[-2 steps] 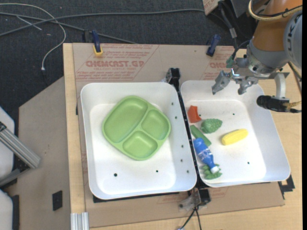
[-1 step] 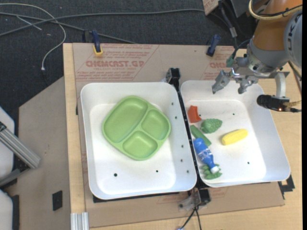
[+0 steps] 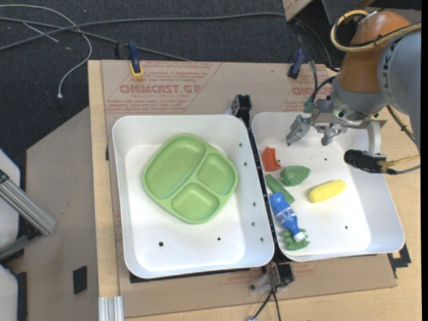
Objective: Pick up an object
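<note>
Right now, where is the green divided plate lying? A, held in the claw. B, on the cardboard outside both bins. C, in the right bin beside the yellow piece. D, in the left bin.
D: the green divided plate lies flat in the left bin, while the claw hangs over the right bin.

Left bin (image 3: 127, 179): we see a green divided plate (image 3: 190, 177) lying flat in it.
Right bin (image 3: 374, 212): we find an orange block (image 3: 269, 157), a green leafy piece (image 3: 294, 174), a yellow piece (image 3: 326, 191) and a blue bottle (image 3: 285, 215) along its left side.
Gripper (image 3: 313, 132): we see its jaws spread apart, hanging over the right bin's far end, nothing between them.
Tabletop (image 3: 167, 85): cardboard sheet under both bins.
</note>
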Action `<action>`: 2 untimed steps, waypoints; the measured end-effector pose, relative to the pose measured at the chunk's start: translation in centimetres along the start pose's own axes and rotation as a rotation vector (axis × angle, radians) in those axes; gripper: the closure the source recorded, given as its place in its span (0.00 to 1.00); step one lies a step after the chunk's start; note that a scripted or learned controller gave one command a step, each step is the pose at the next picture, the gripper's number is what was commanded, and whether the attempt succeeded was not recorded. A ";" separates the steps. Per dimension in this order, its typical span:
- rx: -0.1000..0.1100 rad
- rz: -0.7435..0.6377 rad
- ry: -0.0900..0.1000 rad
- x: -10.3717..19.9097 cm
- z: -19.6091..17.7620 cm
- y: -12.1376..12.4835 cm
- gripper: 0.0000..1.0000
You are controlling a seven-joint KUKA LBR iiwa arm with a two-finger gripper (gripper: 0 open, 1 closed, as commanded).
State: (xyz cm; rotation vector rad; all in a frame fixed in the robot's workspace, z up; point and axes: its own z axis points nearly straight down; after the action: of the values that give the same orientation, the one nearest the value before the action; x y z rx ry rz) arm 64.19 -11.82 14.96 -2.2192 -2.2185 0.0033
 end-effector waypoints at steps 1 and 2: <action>0.004 0.000 0.001 -0.2 4.7 -0.9 0.00; 0.002 0.000 0.000 -0.1 6.6 -0.9 0.00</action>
State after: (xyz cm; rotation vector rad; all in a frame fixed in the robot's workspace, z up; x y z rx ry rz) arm 63.21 -11.91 8.34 -2.2178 -2.2176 0.0050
